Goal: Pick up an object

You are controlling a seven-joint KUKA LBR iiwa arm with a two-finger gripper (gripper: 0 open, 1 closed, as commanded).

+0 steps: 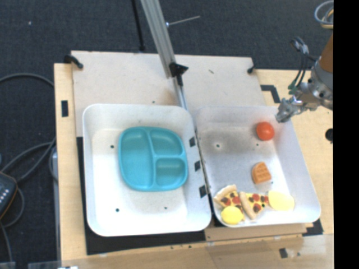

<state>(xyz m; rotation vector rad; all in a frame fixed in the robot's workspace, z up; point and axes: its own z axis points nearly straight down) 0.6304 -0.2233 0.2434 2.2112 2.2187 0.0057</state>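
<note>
Camera view: looks like the approach step, nothing picked yet. The gripper (284, 112) hangs over the right bin's (224, 122) far right corner, just beside the orange ball (266, 131), and I can't tell if it's open or closed, too small and blurry. No object is visibly in its grasp. The ball seems the likeliest target; next move would need a short shift toward it and a straight drop. Other options: the waffle-ish brown piece (261, 173) mid-right, plus pizza slices (241, 198) and yellow bits along the near edge. The left bin (95, 128) carries a teal divided plate (152, 158). The arm is mostly cut off at right.
</note>
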